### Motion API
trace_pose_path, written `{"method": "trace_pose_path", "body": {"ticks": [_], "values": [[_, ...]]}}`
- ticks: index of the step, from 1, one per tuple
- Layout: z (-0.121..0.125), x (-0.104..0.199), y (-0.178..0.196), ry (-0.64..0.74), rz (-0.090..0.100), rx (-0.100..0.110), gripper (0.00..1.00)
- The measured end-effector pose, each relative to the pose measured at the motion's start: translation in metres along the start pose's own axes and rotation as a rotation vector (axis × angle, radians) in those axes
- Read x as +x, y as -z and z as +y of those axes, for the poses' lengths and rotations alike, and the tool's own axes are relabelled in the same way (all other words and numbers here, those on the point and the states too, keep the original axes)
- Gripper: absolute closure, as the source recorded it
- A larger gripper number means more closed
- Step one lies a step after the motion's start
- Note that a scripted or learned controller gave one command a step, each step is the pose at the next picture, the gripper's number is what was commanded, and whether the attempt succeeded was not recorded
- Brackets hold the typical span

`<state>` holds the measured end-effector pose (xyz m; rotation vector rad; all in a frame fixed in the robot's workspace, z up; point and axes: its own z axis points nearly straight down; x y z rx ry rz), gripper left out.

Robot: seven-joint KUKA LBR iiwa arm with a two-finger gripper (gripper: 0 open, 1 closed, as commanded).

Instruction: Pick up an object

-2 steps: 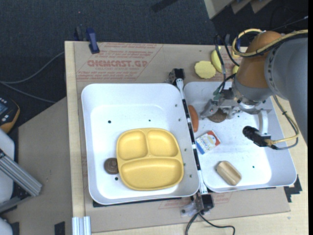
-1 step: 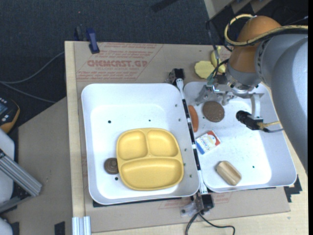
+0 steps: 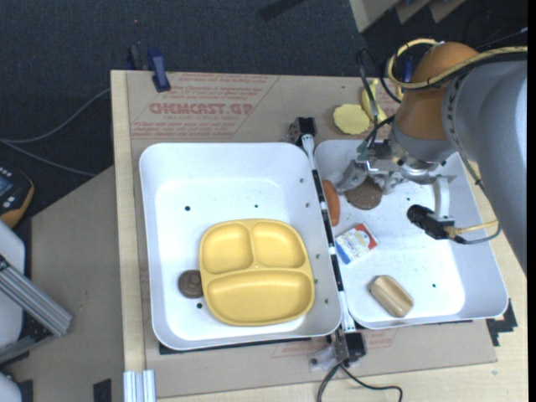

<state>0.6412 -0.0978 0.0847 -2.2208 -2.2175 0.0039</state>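
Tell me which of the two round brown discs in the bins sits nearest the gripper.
The brown disc in the right bin, directly under the gripper. The other brown disc lies far off in the left bin, tucked against the yellow divided plate.

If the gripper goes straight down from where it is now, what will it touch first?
Most likely the brown round object in the right bin. The gripper points down and sits right above it. Depth is hard to judge from this slanted view, so it may already be touching the object.
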Motion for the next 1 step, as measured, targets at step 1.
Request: {"method": "trace_pose_path", "body": {"ticks": [1], "values": [[0.0017, 0.0001, 0.0109, 0.000, -0.001, -0.005, 1.00]]}}
